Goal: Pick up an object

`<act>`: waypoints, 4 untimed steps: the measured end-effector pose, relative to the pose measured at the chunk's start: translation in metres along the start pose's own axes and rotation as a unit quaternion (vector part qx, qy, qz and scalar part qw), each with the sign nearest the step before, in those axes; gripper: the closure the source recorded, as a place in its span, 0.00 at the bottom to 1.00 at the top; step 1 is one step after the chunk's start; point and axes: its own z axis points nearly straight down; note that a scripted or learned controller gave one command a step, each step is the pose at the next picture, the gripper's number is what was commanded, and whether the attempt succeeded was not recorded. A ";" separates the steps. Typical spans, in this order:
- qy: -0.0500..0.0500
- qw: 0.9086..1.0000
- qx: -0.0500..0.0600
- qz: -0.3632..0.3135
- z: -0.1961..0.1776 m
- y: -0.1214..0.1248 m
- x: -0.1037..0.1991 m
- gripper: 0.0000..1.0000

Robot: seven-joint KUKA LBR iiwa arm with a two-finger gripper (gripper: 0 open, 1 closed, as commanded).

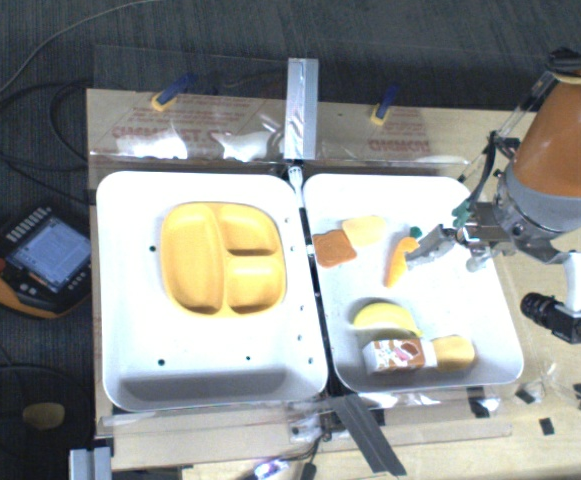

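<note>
Gripper [422, 251] over the right bin [490, 298], just beside the carrot [399, 259]; can't tell its state. Carrot lies mid-bin, w/ toast [334, 249] and pale slice [364, 230] to its left. Near front: lemon wedge [385, 316], carton [398, 354], yellow block [453, 351]. Left bin [130, 348] holds a yellow tray [223, 257].

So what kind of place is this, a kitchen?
Probably a robot lab, not a kitchen. A robot arm reaches over two white bins on a bench, the food looks like toys, such as the carrot, and cables run across the floor.
</note>
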 end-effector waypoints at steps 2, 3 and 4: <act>-0.002 1.000 -0.006 -0.027 0.180 0.096 -0.058 0.00; -0.002 1.000 -0.008 -0.027 0.170 0.097 -0.058 1.00; -0.001 1.000 -0.001 0.002 0.069 0.140 0.008 1.00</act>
